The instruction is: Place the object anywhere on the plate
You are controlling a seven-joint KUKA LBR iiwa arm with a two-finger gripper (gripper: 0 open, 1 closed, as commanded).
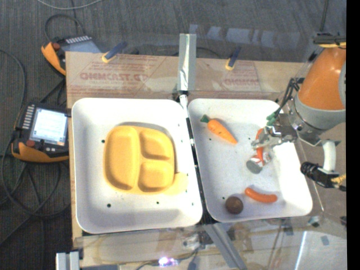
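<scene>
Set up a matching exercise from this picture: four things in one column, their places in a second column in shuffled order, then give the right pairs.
Things:
1. yellow compartment plate
2. orange carrot with green top
3. dark brown round ball
4. orange sausage-shaped piece

Places:
A. right bin, near its front edge, just left of another orange item
B. left bin, in the middle
C. right bin, far left part
D. right bin, front right part

Pairs: 1-B, 2-C, 3-A, 4-D
</scene>
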